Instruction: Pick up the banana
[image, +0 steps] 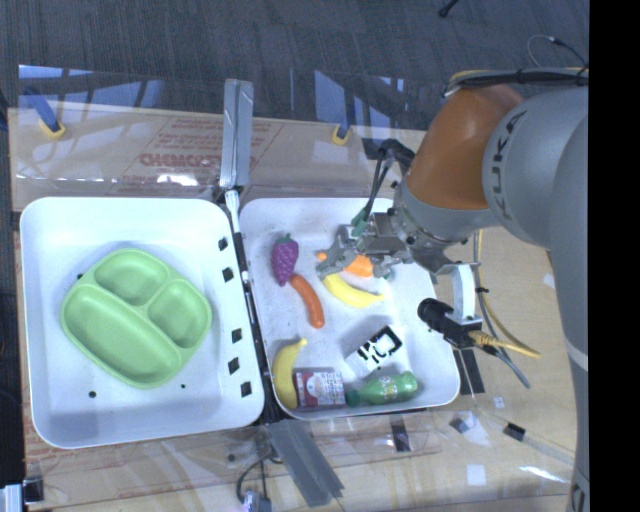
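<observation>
While the grey arm (520, 150) reaches in from the right, its orange band sits above the wrist and the forearm bends down over the right bin (430, 385). The hand (362, 250) hangs low over the upper middle of that bin, above an orange piece of toy food (357, 266) and the near end of a banana (350, 291); whether it is spread wide or closed narrow cannot be told from this angle, and nothing is seen between its tips.

That banana lies just below the hand, beside a red sausage-shaped toy (308, 300). A second banana (286, 368) curves along the bin's lower left wall, touching a small carton (319, 388) with a red label too small to read. A green bottle (384, 388) lies beside the carton. A black-and-white box (378, 346) carries markings that cannot be read. Purple grapes (285, 258) rest near the left wall.

The left bin (40, 400) holds a green divided plate (136, 316). Faint reversed red print shows on the counter (120, 150) behind the bins, unreadable.
</observation>
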